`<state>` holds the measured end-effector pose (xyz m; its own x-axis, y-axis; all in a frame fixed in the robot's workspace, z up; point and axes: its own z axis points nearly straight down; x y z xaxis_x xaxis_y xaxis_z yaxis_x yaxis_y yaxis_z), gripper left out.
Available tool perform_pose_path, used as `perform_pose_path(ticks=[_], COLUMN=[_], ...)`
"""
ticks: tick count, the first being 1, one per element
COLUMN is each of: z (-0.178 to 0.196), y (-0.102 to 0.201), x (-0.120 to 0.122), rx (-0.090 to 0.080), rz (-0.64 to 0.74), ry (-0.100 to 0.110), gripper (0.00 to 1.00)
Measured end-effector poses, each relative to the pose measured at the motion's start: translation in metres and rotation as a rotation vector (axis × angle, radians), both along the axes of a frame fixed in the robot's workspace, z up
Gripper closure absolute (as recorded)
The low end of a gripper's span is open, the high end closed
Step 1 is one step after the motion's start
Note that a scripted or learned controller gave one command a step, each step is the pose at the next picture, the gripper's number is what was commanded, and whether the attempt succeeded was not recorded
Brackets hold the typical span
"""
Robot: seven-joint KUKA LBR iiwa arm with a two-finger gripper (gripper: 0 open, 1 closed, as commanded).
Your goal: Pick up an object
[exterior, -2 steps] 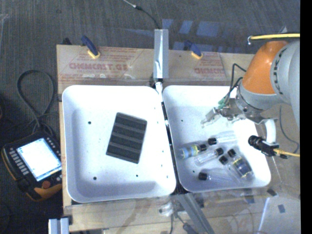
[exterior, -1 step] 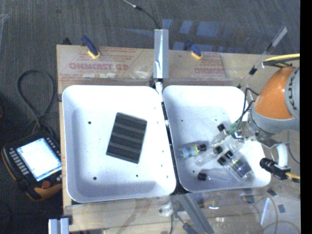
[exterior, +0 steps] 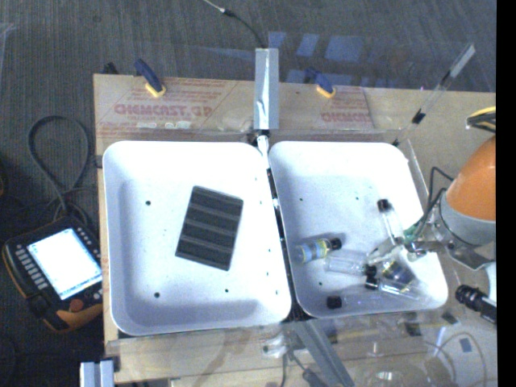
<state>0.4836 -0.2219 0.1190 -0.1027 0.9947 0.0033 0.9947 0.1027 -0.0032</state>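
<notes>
A dark ribbed rectangular block [exterior: 210,227] lies flat in the middle of the left bin [exterior: 121,297]. The right bin [exterior: 339,160] holds several small items near its front right. A little bottle with a black cap [exterior: 317,250] lies on its side, with a clear vial [exterior: 347,262] beside it. A thin vial with a dark tip [exterior: 387,216] and a bluish clear bottle [exterior: 397,279] lie further right. A small black cap [exterior: 333,302] sits alone near the front wall. My gripper [exterior: 401,248] is low over the cluster of clear vials, and the orange-banded arm [exterior: 474,192] reaches in from the right.
A metal post [exterior: 265,91] stands at the back where the two bins meet. Blue clamps [exterior: 147,73] grip the bench's back edge. A handheld pendant with a lit screen [exterior: 56,266] lies on the floor at the left, trailing a cable.
</notes>
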Motion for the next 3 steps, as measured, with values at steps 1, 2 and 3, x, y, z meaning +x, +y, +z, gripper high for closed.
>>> perform_pose_path(ticks=[1,2,3], z=[0.008,0.008,0.130], y=[0.001,0.001,0.006], x=[0.001,0.001,0.041], rx=[0.001,0.001,-0.006], rz=[0.001,0.000,-0.007], ry=[0.000,0.000,-0.003], gripper=[1.00,0.00,0.00])
